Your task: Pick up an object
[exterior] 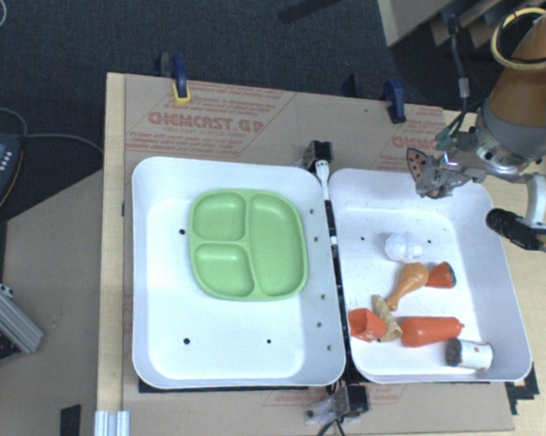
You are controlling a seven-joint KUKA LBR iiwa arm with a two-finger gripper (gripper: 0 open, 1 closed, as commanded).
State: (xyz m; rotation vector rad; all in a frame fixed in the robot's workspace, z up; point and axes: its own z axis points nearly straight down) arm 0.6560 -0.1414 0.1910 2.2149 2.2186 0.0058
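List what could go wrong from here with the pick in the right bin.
1. The toys lie crowded: the drumstick touches the orange piece and red piece, so a grasp may nudge or catch two.
2. The white object blends with the right bin and may be missed.
3. The gripper sits over the bin's far rim, apart from every toy, and could clip it when descending.
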